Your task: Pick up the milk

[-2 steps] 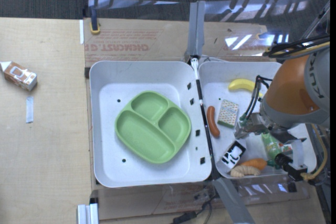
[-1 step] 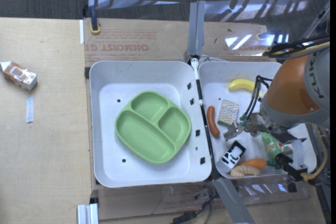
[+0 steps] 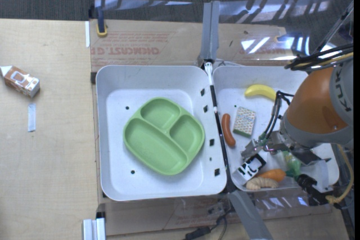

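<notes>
Milk carton (image 3: 21, 81) on bench, far left of end effector (image 3: 251, 163).

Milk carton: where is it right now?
The milk carton lies on the bare wooden bench at the far left of the camera view, outside both bins, well left of the left bin holding the green divided plate.

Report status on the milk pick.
Gripper low in right bin, over milk. Milk lying on bin floor, no visible grasp. Carrot touching it, sausage nearby.
</notes>
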Available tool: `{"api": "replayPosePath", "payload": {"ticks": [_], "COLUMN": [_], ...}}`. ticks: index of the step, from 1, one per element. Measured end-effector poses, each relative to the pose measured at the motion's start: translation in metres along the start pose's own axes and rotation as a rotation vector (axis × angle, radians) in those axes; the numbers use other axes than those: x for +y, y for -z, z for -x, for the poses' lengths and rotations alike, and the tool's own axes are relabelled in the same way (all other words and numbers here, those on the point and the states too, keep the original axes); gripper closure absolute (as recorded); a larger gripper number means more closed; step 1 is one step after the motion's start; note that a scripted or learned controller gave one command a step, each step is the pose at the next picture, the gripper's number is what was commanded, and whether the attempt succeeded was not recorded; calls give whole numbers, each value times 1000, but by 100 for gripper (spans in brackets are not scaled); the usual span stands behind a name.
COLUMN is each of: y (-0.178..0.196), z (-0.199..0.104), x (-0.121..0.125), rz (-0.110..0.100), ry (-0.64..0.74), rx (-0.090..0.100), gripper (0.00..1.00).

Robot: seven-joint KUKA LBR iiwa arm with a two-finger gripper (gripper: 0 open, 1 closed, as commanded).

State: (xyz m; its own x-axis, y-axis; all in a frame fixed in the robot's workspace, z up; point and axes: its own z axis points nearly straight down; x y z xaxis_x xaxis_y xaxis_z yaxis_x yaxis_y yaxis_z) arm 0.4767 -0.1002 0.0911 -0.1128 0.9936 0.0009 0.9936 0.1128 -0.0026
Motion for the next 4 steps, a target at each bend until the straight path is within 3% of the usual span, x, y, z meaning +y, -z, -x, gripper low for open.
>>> {"api": "replayPosePath", "payload": {"ticks": [1,2,3,4], "y": [9,9,0,8], "z": [1,1,-4,-3], "x": [0,0,0,0], "rz": [0,0,-1,-1], "ry": [-4,-4,33,29], "rx": [-1,-1,0,0], "gripper": [100,0,0,100]}}
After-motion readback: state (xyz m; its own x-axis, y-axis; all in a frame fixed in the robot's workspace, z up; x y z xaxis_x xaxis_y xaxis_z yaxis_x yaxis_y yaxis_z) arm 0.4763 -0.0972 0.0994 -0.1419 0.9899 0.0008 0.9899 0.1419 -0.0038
